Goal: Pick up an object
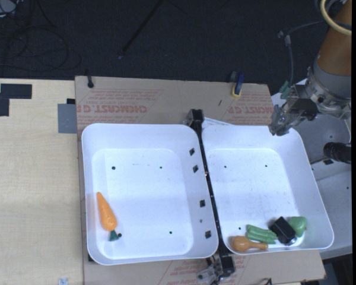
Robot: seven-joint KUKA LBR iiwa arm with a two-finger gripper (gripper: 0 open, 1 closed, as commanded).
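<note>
Hovering end effector [279, 125], above right bin's [320, 218] far corner

End effector [280, 123] hung over right bin [320, 209] far corner (w/ nothing visibly held); carrot [106, 212] lay in left bin [89, 183].

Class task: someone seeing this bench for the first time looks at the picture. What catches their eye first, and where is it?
The orange carrot lies alone at the left bin's near-left side. A heap of green, black and tan pieces crowds the right bin's near-right corner. The gripper hangs over that bin's far-right corner.
</note>
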